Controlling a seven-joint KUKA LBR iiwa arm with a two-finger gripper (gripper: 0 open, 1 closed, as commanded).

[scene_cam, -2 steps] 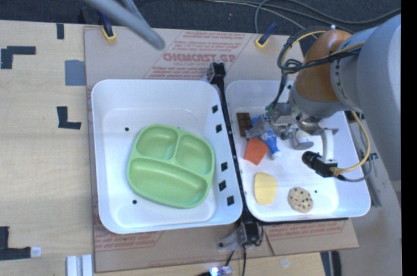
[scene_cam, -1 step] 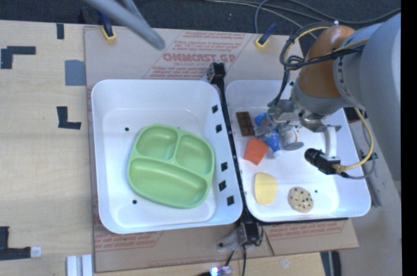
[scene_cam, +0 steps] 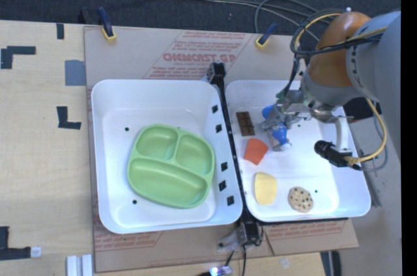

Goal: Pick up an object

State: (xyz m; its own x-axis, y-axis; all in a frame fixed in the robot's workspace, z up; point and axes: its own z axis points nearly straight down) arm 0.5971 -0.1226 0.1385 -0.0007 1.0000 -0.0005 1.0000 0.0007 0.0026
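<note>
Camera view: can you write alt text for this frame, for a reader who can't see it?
A grey robot arm reaches from the right, its claw low over a blue object in the right bin, which also holds a brown bar, an orange block, a yellow piece and a cookie. The left bin holds a green divided plate.

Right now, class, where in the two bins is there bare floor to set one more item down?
Left bin: bare strips ring the green tray, widest along the far wall. Right bin: crowded around the gripper, brown bar, orange block, yellow piece and cookie; bare near its right wall.
</note>
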